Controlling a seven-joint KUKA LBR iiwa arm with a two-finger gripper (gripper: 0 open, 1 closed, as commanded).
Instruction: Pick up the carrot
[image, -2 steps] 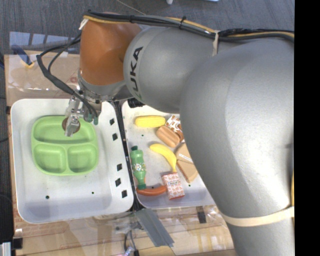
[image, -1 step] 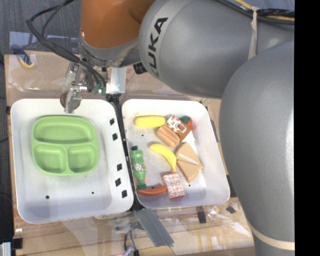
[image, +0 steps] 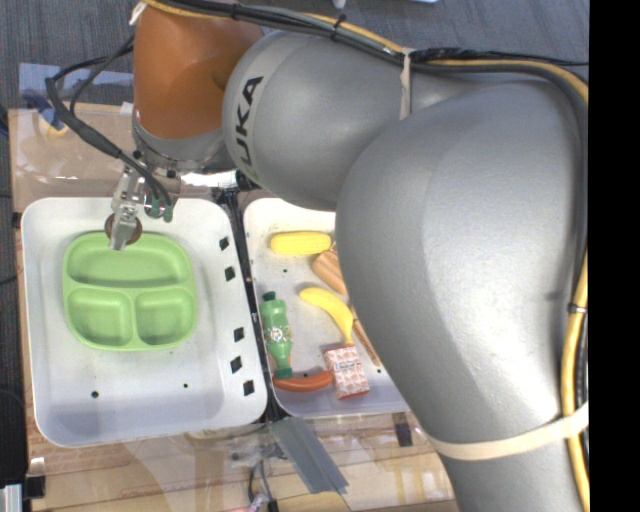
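The carrot (image: 329, 271) is a pale orange tapered piece in the right bin (image: 300, 402). It lies between a yellow piece and a banana, and its right end is hidden under the arm. My gripper (image: 123, 230) hangs over the left bin (image: 60, 400), at the top left edge of the green divided tray (image: 128, 292), far to the left of the carrot. Nothing of the carrot is at the gripper.
The right bin also holds a yellow piece (image: 300, 243), a banana (image: 331, 309), a green bottle (image: 276, 332), a red-orange sausage-like piece (image: 303, 381) and a red-and-white packet (image: 347, 370). The bulky grey arm (image: 450, 250) covers the bin's right side.
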